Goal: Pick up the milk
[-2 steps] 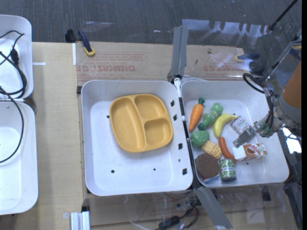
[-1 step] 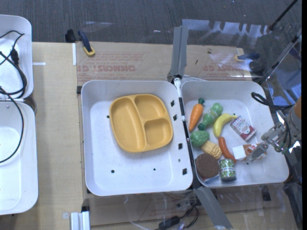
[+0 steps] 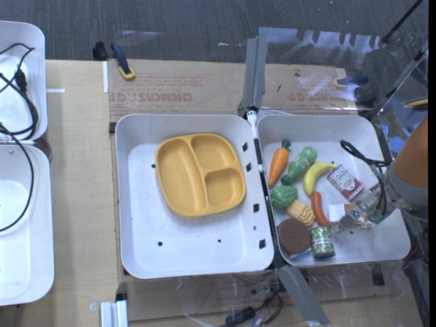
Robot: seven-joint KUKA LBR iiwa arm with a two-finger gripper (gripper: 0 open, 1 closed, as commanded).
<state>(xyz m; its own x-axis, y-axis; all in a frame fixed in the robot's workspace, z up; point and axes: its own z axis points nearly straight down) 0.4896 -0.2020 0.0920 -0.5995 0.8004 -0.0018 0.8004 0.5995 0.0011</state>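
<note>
From the camera view, the end effector (image 3: 359, 216) sat low in the right bin (image 3: 395, 247), near that bin's right edge; whether it was released or clenched could not be told. The milk (image 3: 343, 182), a small carton with a red and white printed face, lay flat just beside it, toward the bin's far right. A likely slip: the banana (image 3: 315, 176) and sausage (image 3: 320, 210) crowded close, so a closing grasp could catch them or push the flat carton away.
</note>
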